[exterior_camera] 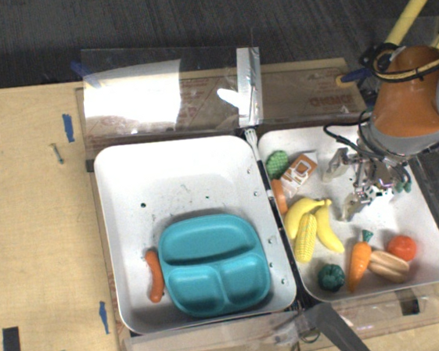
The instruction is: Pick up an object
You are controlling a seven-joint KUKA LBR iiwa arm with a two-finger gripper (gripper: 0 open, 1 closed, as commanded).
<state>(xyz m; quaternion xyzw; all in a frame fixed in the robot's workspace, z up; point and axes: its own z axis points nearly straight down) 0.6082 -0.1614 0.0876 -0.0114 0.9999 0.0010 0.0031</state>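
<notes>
My gripper (346, 186) hangs over the right bin (433, 221), in its upper middle part, open, with bare white bin floor between its fingers. To its left lie a yellow banana (316, 215) and a corn cob (306, 236). Further up-left are a small orange and white box (298, 172) and a green toy (276, 161). Below the gripper lie a carrot (358, 262), a hot dog bun (389, 265), a red tomato (402, 247) and a dark green broccoli (331, 276).
The left bin (118, 182) holds a teal divided tray (212, 264) and an orange sausage (154, 276) beside it. A clear plastic sheet (156, 99) stands behind the bins. The arm's orange band (404, 102) is at the right.
</notes>
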